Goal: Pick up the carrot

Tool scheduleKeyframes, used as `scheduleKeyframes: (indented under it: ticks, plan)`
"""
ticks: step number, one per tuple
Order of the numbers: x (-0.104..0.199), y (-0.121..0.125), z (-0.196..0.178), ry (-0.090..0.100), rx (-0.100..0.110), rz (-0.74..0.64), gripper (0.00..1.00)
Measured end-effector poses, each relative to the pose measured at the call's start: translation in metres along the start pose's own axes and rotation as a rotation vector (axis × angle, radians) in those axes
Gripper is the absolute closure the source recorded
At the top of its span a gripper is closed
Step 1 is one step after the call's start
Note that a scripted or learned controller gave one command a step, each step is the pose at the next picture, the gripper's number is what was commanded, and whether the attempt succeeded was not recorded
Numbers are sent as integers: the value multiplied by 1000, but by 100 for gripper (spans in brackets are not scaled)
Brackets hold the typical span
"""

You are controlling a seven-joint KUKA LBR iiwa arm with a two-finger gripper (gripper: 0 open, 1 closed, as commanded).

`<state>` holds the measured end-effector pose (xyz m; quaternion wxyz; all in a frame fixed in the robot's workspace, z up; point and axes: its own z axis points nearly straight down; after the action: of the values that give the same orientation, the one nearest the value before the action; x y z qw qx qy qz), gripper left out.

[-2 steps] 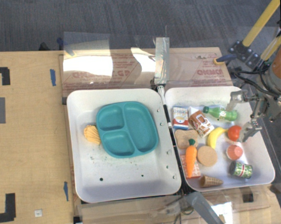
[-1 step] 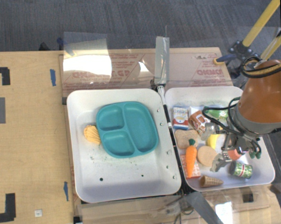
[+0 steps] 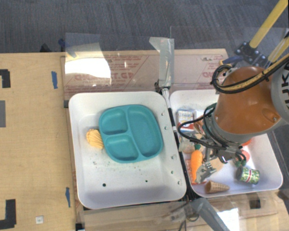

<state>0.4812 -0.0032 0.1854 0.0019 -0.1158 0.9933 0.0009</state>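
Lower centre-right of frame, in right bin (image 3: 273,152) near its left wall: carrot (image 3: 196,161), long axis running up-down. Gripper (image 3: 207,169) just right of carrot's lower end. Cannot tell state from this angle; nothing seen pinched.

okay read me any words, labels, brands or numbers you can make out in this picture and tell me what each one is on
None can be read for certain.
Clear sheet behind the bins: red print, too faint and blurred to read.
Small white packet in the right bin: dark marks, too small to read.
Green can in the right bin: label blurred.
Arm: dark letters at the picture's edge, cut off.
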Motion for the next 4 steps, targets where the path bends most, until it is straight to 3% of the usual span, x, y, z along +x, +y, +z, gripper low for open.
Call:
scheduleKeyframes:
  ticks: [1, 2, 3, 4]
  plan:
    - [-43, -52, 0, -3, 2, -264, 0]
    - [-1, -52, 0, 1, 1, -320, 0]
    - [-1, -32, 0, 0, 0, -705, 0]
    - [-3, -34, 0, -2, 0, -943, 0]
